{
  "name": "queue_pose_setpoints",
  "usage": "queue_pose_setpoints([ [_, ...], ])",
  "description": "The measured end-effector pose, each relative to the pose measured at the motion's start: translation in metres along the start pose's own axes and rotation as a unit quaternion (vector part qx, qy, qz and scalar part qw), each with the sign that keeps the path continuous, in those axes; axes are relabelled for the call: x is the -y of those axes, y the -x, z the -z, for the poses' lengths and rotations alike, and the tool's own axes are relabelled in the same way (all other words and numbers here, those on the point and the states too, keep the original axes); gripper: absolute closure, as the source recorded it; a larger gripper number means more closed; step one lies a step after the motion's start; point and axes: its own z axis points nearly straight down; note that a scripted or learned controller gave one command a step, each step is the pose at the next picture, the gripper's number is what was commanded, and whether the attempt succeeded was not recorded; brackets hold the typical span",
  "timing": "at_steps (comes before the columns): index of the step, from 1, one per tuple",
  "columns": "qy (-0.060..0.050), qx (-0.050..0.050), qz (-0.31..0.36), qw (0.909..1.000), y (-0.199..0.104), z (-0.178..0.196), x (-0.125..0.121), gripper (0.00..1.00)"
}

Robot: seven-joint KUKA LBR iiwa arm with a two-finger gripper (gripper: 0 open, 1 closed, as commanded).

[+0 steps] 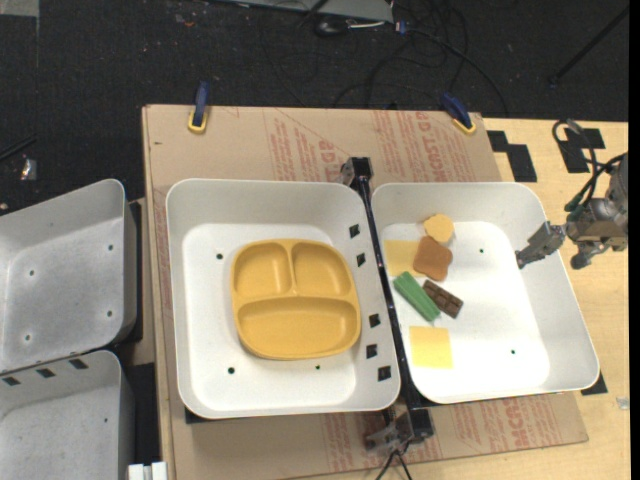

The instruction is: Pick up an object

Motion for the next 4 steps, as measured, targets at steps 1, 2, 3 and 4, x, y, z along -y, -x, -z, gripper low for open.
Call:
queue_pose_setpoints([
  [1,0.006,0.001,0.002,1.0000,-0.001,0.006,-0.002,0.00],
  [2,0.004,0.000,0.001,1.0000,-0.008,-0.054,-0.007,0.00],
  [3,0.003,0.000,0.001,1.0000,-0.005,-0.101,0.000,0.00],
  [4,0.005,0.001,0.002,1.0000,-0.012,-0.147,-0.006,0.00],
])
